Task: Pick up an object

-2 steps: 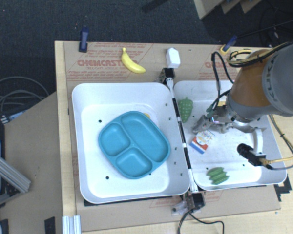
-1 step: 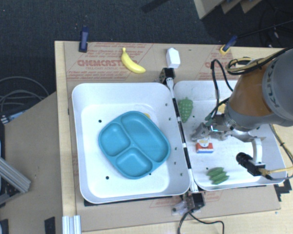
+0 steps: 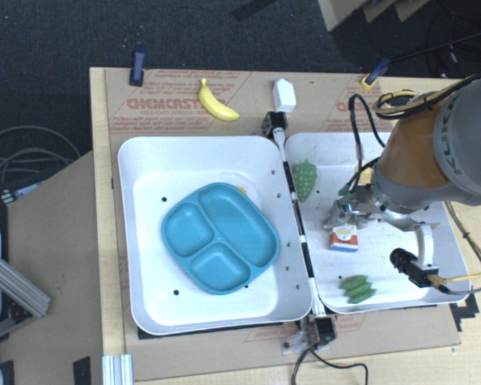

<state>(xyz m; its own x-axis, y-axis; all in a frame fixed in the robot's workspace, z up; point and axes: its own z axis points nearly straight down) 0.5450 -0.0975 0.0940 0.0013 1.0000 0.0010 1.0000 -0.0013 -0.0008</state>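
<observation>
From the camera view above the bench (image 3: 111, 295), my arm (image 3: 421, 155) comes in from 3 o'clock and bends down over the right bin (image 3: 385, 259). My gripper (image 3: 350, 213) sits low inside that bin, a little toward 9 o'clock of the bin's middle. From this slant I cannot tell whether it is released or clenched, and I see nothing held in it.

The nearest thing to pick is a small red, white and blue carton (image 3: 344, 241). It lies on the bin floor just beside my gripper, at its 6 o'clock. I cannot tell whether the 2 are touching.

2 more things share the right bin. A green bumpy piece (image 3: 305, 178) lies at 10 o'clock from my gripper, close against the bin's left wall. A flat green piece (image 3: 357, 289) lies at 6 o'clock, beyond the carton and near the bin's lower rim. Both are apart from my gripper.

The left bin (image 3: 144, 175) holds a blue plate (image 3: 218, 237) with 3 compartments, lying about in its middle.

On the bench at 12 o'clock of the left bin lies a banana (image 3: 216, 103). A white block (image 3: 284, 95) sits near the top of the seam between the 2 bins.
</observation>
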